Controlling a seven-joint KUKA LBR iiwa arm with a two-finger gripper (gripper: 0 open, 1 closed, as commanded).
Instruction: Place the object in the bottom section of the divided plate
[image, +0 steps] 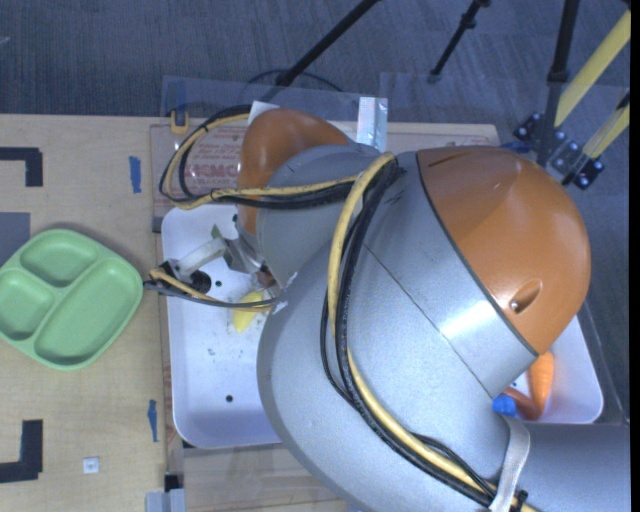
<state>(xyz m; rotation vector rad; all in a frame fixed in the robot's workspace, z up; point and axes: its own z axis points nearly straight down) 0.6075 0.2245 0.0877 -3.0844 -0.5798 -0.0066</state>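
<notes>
Looming nearest the lens, the grey KUKA arm (420, 330) hides much of both bins. Its gripper (222, 262) reaches low into the left bin (200, 400), just above a yellow object (246, 319); jaw opening cannot be told. Well left on the bench lies the green divided plate (68, 298).

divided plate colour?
Light green divided plate, on the wooden bench left of the bins; the camera view shows it plainly.
</notes>
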